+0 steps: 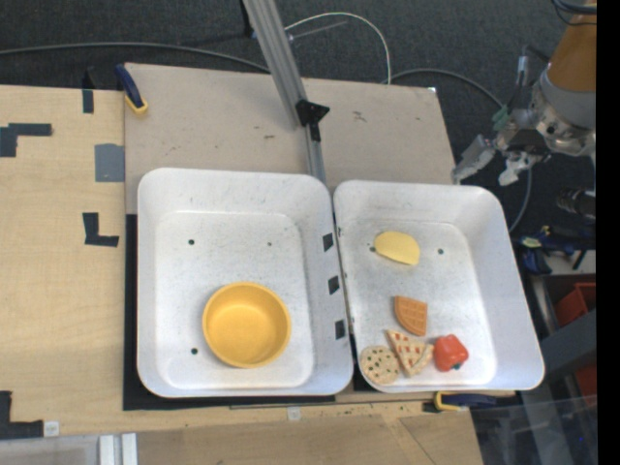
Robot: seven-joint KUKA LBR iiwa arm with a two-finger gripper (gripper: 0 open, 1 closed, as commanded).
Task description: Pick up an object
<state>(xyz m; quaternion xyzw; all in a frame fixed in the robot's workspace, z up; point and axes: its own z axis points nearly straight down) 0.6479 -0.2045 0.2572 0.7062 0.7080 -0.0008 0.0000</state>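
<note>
1. Clearly, the task stood at its opening step: the grey arm with the orange band (573, 51) sat at the upper right, outside both bins, and its two-finger gripper (489, 163) hung just beyond the far right corner of the right white bin (504, 289).
2. Whether the jaws were spread or pressed together could not be told at that size and angle; nothing was seen between them.
3. Candidates for picking lay in the right bin: a pale yellow, flat, rounded toy piece (397, 248) near the middle, an orange waffle-like toy piece (411, 314) below it, and along the near edge a round speckled cookie toy (379, 364), a triangular pizza-slice toy (411, 353) and a small red pepper-like toy (449, 353).
4. The cookie, slice and red piece lay close together, the slice touching the cookie.
5. The left white bin (155, 289) held a yellow plastic bowl (246, 324), sitting upright.
6. By my judgement, the next move called for reaching over the right bin and descending on one item; the pale yellow piece, standing well apart from the others, looked the cleanest target.
</note>
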